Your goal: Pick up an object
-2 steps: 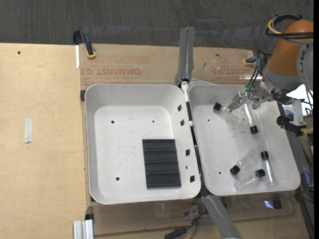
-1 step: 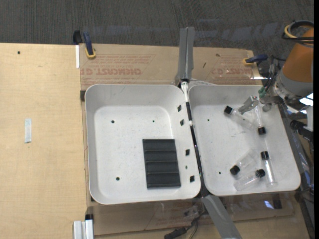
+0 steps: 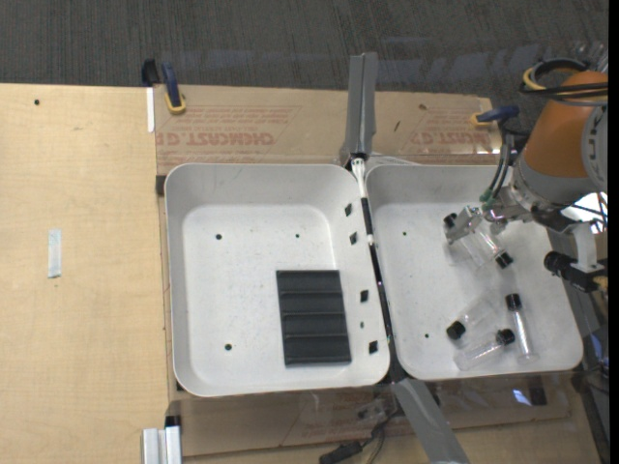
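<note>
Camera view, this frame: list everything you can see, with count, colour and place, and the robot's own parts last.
Shallow white plastic bins: 2, white, side by side on the bench; left bin, right bin.
Ribbed black rectangular block: 1, black, lying flat in the left bin, toward its lower right.
Clear plastic vials with black caps: about 4, transparent, in the right bin; one near the gripper, the rest toward the lower right; the exact count is hard to tell.
Cardboard sheet: 1, brown, under the bins' far edge.
Wooden bench top: 1, light tan, on the left.
Blue-and-yellow clamps: 2, at the cardboard's far corners.
Gripper: 1, over the right bin's upper part.
Arm: 1, grey with an orange band, at the right.
</note>
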Motion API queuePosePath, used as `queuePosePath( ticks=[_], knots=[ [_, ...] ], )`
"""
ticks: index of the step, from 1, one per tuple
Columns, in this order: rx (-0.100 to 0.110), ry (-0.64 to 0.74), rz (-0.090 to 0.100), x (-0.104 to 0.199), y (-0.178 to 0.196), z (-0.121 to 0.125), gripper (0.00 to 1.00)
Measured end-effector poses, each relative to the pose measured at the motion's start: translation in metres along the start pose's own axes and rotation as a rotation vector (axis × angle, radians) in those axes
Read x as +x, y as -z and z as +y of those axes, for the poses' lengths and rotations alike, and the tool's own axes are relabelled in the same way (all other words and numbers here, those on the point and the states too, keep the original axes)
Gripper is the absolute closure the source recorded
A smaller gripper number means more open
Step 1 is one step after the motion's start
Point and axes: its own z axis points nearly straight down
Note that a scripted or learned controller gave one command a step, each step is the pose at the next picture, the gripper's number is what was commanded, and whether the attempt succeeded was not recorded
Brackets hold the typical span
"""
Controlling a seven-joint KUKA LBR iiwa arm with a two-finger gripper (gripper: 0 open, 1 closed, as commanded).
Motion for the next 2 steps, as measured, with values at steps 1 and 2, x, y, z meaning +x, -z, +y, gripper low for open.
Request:
queuePosePath(
  ticks=[1,2],
  knots=[
    [-0.010,-0.003,-0.005,-0.003,0.015,0.002,1.00],
    [0.000,0.004,0.000,0.093,0.099,0.039,1.00]
  ],
)
